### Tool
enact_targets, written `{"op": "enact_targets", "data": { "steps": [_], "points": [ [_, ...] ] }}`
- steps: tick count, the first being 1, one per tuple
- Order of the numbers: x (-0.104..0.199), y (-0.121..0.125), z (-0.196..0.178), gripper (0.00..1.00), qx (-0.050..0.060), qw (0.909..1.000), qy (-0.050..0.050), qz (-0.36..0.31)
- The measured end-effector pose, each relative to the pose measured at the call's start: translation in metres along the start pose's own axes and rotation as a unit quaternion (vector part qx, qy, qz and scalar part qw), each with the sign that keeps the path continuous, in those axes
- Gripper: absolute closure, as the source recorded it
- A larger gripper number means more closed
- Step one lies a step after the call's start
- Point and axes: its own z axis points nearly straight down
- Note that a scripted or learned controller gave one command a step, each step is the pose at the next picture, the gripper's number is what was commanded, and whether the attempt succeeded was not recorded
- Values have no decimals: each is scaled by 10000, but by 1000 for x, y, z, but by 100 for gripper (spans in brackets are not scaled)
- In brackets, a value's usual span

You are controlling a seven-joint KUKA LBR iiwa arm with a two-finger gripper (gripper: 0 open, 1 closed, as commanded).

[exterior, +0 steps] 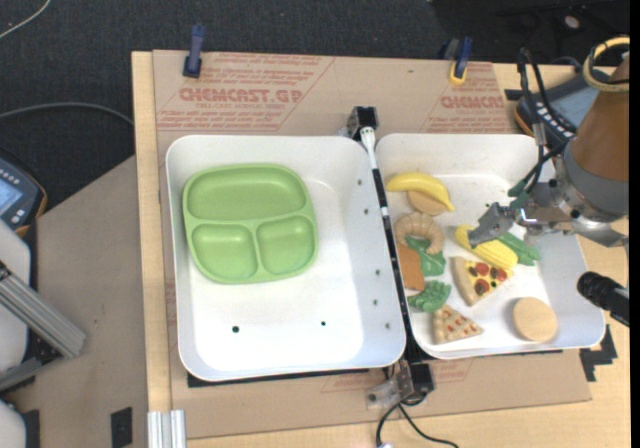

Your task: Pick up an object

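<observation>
Gripper (490,229) sits low inside the right bin (455,148), reaching in from the right edge. Dark fingers point left and down, tips right at the yellow corn cob (495,254) or just above it. Whether they are spread or pressed together cannot be told from this angle; nothing is clearly seen between them. Grey wrist and orange band (605,141) rise behind, with black cables looping off the wrist.

Right bin contents, a cluster of toy food:
- banana (412,181), upper middle, touching a tan bread-like piece (430,199) just below it
- pale ring-shaped pastry (418,230) near the bin's left wall
- orange carrot (412,269) with green leaves (432,262) lying across it, directly under the pastry
- second green leafy piece (432,296) lower down
- pizza slice (480,279) with red spots, just below the corn cob
- second wedge (456,324), near the front rim
- round tan disc (533,319), front right corner, apart from the rest

Left bin (200,346) holds a green divided plate (249,223), three compartments, set toward its back left. Both bins rest on a brown cardboard sheet (240,91) clamped at the back by two blue clips (193,51).
</observation>
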Motion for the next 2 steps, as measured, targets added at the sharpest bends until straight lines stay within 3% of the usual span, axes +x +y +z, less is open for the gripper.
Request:
{"op": "enact_targets", "data": {
  "steps": [1,2],
  "points": [
    [-4,31,130,0,-8,10000,-3,4],
    [69,-18,30,0,-34,10000,16,-35]
  ]
}}
